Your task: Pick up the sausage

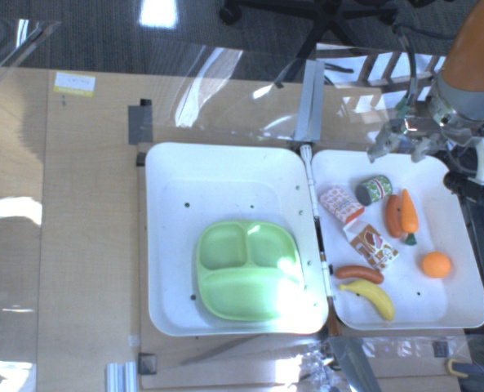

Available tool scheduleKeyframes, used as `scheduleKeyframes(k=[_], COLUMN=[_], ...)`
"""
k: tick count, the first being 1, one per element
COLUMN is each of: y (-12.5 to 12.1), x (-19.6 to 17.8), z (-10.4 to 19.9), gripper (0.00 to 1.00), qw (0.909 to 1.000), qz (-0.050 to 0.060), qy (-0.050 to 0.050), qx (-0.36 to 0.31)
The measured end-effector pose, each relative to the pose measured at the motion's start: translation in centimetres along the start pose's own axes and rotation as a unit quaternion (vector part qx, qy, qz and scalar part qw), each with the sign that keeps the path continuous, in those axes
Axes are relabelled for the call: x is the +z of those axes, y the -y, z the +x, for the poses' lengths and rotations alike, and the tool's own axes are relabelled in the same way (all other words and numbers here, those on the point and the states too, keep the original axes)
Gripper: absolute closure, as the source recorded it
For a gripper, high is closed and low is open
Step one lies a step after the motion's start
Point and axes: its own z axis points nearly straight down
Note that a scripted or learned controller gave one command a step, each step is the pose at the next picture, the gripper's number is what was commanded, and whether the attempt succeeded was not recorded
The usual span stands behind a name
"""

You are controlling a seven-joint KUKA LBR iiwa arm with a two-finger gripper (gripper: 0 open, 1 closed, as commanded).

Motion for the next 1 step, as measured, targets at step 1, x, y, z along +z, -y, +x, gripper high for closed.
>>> scheduleKeyframes(k=[1], y=[5.62], x=[9.44], z=[0.09], gripper=[0.0], qw=[0.9971], qz=[0.001], qy=[0.0], qx=[0.076])
